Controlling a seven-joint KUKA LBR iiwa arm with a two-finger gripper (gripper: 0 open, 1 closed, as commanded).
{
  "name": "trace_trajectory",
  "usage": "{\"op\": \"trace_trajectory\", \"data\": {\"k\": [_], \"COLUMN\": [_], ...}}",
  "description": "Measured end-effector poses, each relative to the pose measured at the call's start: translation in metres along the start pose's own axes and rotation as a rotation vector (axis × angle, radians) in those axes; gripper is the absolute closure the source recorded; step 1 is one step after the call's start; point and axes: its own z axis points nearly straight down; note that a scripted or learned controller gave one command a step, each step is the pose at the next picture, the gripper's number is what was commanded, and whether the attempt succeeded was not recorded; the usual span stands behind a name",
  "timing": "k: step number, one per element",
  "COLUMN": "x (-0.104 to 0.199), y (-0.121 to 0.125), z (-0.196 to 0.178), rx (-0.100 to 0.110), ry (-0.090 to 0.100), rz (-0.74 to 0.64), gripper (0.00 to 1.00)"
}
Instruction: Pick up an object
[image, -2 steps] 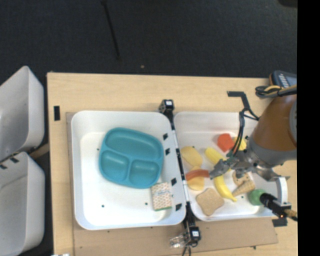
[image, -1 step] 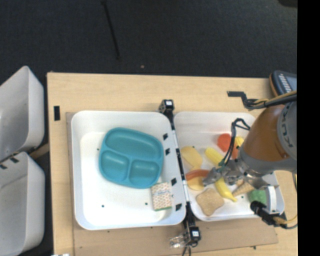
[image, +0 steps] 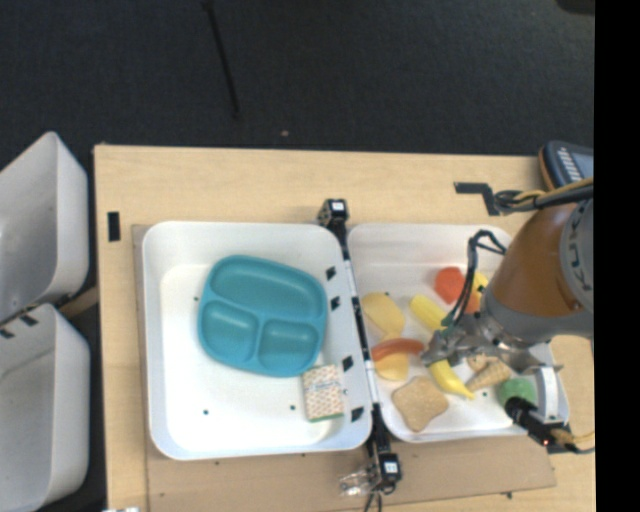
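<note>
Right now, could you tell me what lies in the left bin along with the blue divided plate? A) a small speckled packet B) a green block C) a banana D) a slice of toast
A: the small speckled packet lies by the blue divided plate's lower right corner in the left bin.

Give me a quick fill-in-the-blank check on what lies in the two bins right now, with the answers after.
1. The blue divided plate lies in the ____ bin of the camera view.
2. The slice of bread lies in the same bin as the ____ banana.
3. The gripper is over the ____ bin.
4. The small patterned packet sits beside the plate's ____ corner.

Answers: left; yellow; right; lower right
</note>
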Motion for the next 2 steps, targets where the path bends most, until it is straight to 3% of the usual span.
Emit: {"op": "trace_trajectory", "data": {"k": [2], "x": [-0.014], "y": [0.002], "z": [-0.097], "rx": [-0.003], "ry": [-0.002], "rz": [-0.012], "gripper": [1.00]}}
